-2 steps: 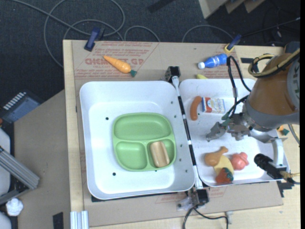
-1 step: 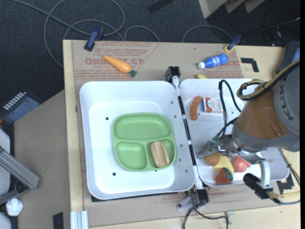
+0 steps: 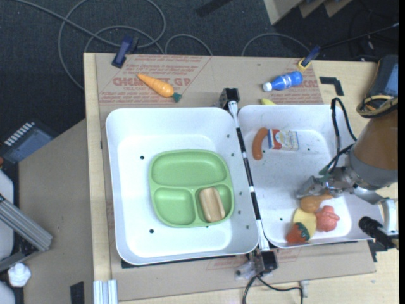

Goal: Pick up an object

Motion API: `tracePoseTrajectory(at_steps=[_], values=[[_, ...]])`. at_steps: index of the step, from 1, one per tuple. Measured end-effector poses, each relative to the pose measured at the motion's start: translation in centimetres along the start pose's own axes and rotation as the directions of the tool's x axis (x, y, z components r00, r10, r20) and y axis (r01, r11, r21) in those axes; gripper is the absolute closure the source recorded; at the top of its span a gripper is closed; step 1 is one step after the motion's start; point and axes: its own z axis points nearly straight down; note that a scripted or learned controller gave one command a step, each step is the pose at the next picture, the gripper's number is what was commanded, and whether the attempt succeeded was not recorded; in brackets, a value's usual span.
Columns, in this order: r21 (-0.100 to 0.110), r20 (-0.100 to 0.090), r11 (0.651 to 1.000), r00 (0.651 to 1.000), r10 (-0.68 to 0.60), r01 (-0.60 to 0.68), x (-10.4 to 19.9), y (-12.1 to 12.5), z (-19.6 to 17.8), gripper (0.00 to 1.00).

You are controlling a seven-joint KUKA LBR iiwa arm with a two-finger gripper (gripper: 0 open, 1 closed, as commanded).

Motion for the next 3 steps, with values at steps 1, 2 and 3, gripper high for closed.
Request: tracePoseTrajectory(at_steps=[1, 2, 3], values=[[0.004, -0.004, 1.000, 1.000, -0.002, 0.002, 5.6, -2.2, 0.0, 0.00], [0.003, -0.003, 1.000, 1.000, -0.001, 0.001, 5.6, -2.2, -0.9, 1.00], [0.001, -0.004, 1.000, 1.000, -0.003, 0.003, 15.1, 0.2, -10.0, 1.00]])
